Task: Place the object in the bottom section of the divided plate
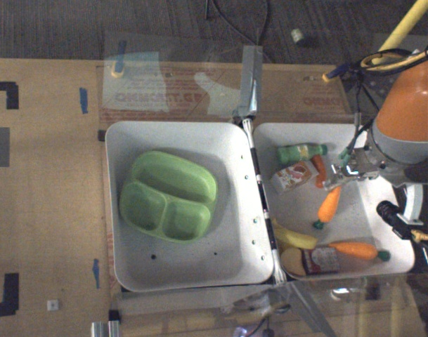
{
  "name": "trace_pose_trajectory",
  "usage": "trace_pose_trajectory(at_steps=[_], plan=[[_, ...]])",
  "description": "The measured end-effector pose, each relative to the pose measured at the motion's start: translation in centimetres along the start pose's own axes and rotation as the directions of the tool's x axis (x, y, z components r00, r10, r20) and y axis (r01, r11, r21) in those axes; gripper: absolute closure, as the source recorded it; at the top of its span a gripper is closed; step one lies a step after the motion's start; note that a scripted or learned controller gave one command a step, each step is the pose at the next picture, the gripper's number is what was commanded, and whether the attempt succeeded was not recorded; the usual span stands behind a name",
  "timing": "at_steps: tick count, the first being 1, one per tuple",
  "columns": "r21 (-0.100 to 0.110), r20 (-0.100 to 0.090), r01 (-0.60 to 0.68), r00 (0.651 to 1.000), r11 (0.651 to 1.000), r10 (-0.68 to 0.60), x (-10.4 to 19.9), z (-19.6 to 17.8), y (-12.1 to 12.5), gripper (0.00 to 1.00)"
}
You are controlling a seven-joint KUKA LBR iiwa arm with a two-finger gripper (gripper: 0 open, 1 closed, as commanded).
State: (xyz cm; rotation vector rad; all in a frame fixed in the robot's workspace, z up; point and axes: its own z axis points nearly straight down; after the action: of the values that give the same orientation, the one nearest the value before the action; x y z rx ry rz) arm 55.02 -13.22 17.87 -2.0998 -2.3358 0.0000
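Note:
A light green divided plate (131,188) lies in the left bin (228,146), with one long section toward the back and two smaller sections toward the front; nothing is in it. My gripper (338,176) hangs over the right bin (389,195), just above the top end of an orange carrot (329,206) that lies slanted on the bin floor. A small orange-red piece (318,168) sits right beside the gripper on its left. I see nothing between the gripper and the plate.
The right bin also holds a green bottle (301,152), a white carton (292,177), a banana (296,239), a second carrot (354,249) and a dark red packet (319,260) along the front wall. A metal divider (259,202) separates the bins.

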Motion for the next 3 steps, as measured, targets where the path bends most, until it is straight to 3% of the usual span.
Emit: trace_pose_trajectory(at_steps=[1,2,3], plan=[[0.002,0.0,0.12,0.993,0.993,-0.12,8.2,-0.7,1.8,1.0],[0.005,-0.001,0.144,0.99,0.99,-0.144,17.4,-0.3,0.4,1.0],[0.007,0.0,0.021,1.0,1.0,-0.021,24.1,0.1,-3.9,1.0]])
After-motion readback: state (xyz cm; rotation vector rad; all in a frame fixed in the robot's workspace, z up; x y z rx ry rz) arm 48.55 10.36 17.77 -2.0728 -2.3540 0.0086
